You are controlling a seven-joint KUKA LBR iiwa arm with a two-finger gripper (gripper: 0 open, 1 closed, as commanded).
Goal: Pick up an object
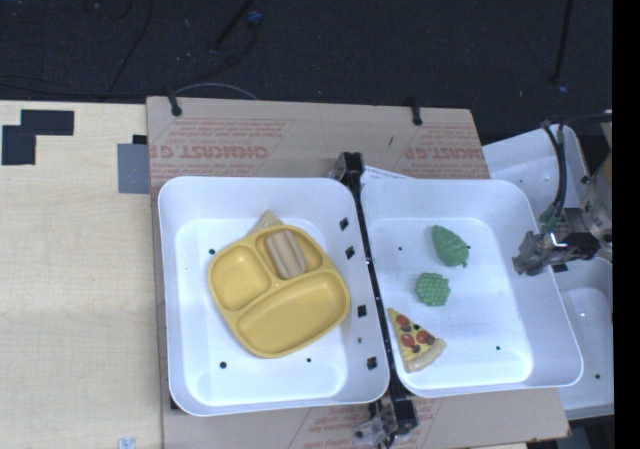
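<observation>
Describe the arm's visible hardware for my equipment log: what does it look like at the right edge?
Little of it is in frame. The gripper is a small dark grey metal assembly with lighter, shiny parts, at the right bin's rim. Dark cables loop down to it from above. Behind it is a blurred pale stretch of arm with a tan-orange patch. No markings are legible.

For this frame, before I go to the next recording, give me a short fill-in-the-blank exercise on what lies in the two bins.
1. The yellow divided tray lies in the ____ bin of the camera view.
2. The pizza slice lies in the right bin, near its ____ edge.
3. The two bumpy toys beside the pizza slice are ____ in colour.
4. The gripper is at the ____ rim of the right bin.

Missing words: left; front; green; right
</observation>
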